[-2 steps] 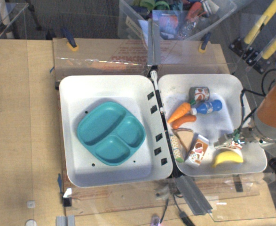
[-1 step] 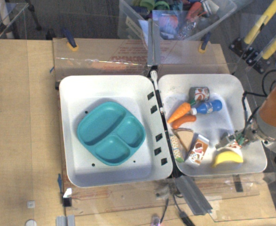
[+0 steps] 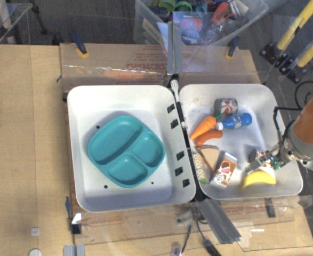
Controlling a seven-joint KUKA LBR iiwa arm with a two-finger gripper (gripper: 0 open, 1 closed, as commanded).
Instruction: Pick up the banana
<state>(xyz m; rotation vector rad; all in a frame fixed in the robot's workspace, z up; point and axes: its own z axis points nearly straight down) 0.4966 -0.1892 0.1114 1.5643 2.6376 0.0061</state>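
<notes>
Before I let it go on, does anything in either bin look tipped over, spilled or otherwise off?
Nothing looks spilled or broken. The right bin is a loose jumble: a can, blue bottle, carrot and small carton lie on their sides at odd angles. The banana lies near the front, by the gripper. The teal divided plate sits flat, slightly skewed.

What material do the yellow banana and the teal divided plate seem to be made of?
The yellow banana looks like moulded plastic, probably a toy: uniform bright colour, smooth skin with a soft sheen. The teal divided plate also looks like hard plastic, matte to slightly glossy, with rounded moulded compartments. Neither can be confirmed from this view.
</notes>
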